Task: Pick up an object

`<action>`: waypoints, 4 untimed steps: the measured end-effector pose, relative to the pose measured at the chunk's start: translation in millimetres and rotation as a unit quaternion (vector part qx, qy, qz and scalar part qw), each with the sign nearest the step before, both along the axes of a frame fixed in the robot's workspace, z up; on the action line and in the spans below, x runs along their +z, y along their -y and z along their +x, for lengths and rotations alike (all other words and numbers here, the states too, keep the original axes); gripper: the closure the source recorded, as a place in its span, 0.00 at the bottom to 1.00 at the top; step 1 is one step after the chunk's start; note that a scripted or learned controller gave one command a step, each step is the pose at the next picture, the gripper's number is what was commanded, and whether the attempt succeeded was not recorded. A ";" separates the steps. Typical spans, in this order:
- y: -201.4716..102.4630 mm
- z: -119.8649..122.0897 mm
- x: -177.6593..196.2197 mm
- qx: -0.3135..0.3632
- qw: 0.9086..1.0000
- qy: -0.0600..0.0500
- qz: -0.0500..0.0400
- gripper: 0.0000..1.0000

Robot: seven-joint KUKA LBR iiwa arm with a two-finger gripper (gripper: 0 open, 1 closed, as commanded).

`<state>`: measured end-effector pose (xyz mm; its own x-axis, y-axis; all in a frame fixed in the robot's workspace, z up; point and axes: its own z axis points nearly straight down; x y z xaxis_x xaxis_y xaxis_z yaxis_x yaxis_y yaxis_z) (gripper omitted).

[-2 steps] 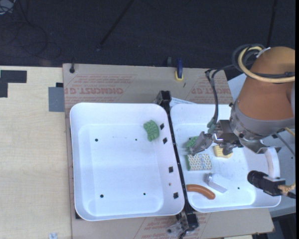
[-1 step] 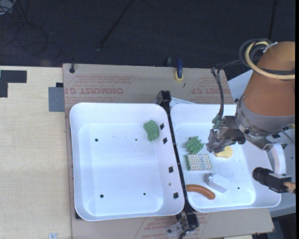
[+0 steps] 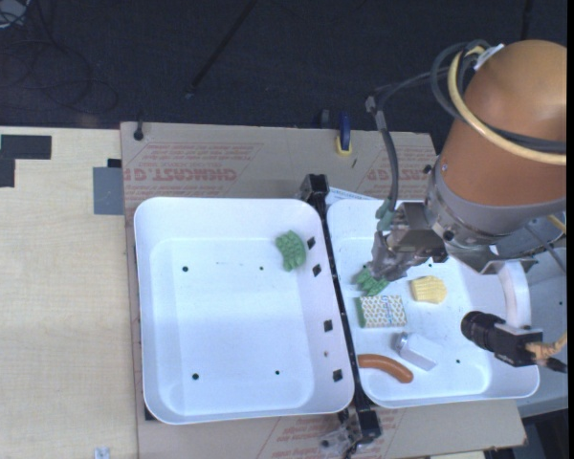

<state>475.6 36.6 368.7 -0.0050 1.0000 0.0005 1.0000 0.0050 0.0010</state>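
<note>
My gripper [image 3: 385, 264] is low in the right bin [image 3: 459, 390], at its left side. Right at its tip lies a small green object [image 3: 367, 281], partly hidden by the gripper. Just in front of that sits a patterned white-and-green block [image 3: 383, 310]. A yellow piece [image 3: 428, 290] lies to the gripper's right. Near the front of this bin are an orange sausage [image 3: 386, 367] and a small grey block [image 3: 415, 353]. The view does not show whether anything is held.
The left bin [image 3: 172, 371] holds a green leafy toy [image 3: 290, 250] near its back right corner. A black divider [image 3: 330, 295] with clips separates the bins. The arm's big orange-brown body [image 3: 512, 122] hangs over the right bin's back right.
</note>
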 end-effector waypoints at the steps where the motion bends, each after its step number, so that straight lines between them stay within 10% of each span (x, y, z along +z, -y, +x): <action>1: 1.9 0.6 6.7 -0.001 1.000 -0.003 -0.001 1.00; 4: 1.4 1.3 34.2 0.009 1.000 -0.008 -0.002 1.00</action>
<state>476.9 35.2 402.9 -0.0221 0.9997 -0.0035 0.9996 0.0220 -0.0160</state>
